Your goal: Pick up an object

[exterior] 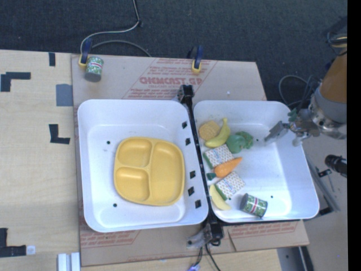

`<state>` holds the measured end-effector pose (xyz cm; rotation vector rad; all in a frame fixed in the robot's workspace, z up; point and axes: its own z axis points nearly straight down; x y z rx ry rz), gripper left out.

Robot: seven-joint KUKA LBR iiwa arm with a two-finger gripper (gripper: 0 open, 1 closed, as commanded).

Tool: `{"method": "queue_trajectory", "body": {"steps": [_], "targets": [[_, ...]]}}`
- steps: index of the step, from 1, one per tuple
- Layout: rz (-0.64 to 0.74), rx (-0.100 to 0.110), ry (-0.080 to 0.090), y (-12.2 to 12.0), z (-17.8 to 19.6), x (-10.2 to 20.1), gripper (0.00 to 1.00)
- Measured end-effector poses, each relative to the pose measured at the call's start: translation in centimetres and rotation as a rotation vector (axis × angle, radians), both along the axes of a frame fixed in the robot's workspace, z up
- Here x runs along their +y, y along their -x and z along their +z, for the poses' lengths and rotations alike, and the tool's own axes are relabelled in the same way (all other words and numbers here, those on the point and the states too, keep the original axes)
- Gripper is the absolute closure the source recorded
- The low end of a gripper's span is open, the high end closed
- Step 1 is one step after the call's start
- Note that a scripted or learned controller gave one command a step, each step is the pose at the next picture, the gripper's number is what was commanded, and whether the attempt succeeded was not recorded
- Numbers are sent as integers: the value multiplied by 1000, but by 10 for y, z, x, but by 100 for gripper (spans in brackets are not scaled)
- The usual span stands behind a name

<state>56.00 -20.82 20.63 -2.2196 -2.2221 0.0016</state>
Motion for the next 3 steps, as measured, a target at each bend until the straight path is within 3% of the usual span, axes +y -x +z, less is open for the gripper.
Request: {"method": "queue_trajectory", "body": {"steps": [1, 2, 3], "targets": [[0, 0, 0, -47, -113, 26, 0], [0, -5, 2, -13, -120, 76, 0], [0, -8, 0, -14, -109, 76, 100]]}}
